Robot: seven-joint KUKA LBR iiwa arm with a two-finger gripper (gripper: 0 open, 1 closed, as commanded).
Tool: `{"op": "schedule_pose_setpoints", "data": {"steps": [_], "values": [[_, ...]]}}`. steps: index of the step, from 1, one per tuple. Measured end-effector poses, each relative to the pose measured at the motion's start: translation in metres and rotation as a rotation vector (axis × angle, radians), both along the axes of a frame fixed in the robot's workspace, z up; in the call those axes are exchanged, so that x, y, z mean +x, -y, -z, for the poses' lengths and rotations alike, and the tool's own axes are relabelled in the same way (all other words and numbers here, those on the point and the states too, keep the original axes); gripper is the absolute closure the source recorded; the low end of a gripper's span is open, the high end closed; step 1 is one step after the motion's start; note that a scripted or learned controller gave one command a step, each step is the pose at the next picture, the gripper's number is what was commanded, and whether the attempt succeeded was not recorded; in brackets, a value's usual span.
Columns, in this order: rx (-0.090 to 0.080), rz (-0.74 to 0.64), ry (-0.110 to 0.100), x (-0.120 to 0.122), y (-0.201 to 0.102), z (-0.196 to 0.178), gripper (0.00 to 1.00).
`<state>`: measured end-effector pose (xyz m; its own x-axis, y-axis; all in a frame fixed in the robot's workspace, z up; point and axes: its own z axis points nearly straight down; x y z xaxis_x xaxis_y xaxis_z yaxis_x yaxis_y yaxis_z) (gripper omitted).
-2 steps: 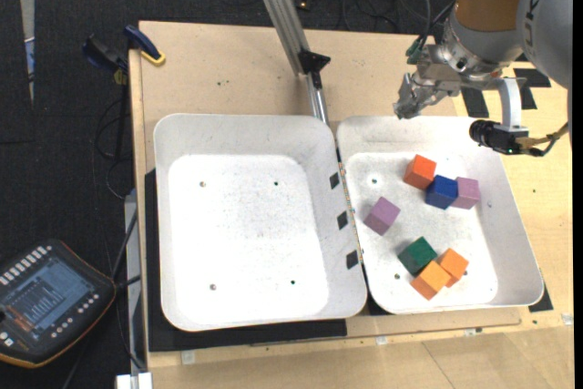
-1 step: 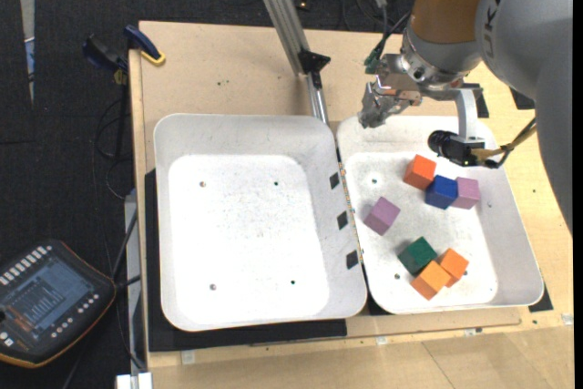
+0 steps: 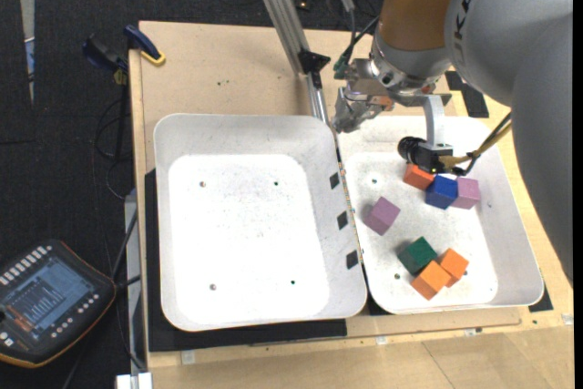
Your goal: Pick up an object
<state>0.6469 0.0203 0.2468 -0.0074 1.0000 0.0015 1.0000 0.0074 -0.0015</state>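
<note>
Pale worktop (image 3: pixel 228 59) carried two bins; tool (image 3: pixel 351 116), its state unclear, hung over the right bin's (image 3: pixel 510 287) far-left rim, risking striking it, well apart from the purple cube (image 3: pixel 382 215).

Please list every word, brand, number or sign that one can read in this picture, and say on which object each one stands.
"K", a partial dark letter on the grey arm, cut off by the orange band; the rest cannot be read.
Handheld pendant, lower left: its screen shows coloured rows, too small and blurred to read.
Blocks, for example the blue block: no marks.
White bins: no text.
</note>
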Motion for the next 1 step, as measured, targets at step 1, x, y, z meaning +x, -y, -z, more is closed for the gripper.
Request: {"op": "schedule_pose_setpoints", "data": {"steps": [1], "values": [[0.0,0.0,0.0,-0.0107,-0.0456,-0.0003,1.0]]}}
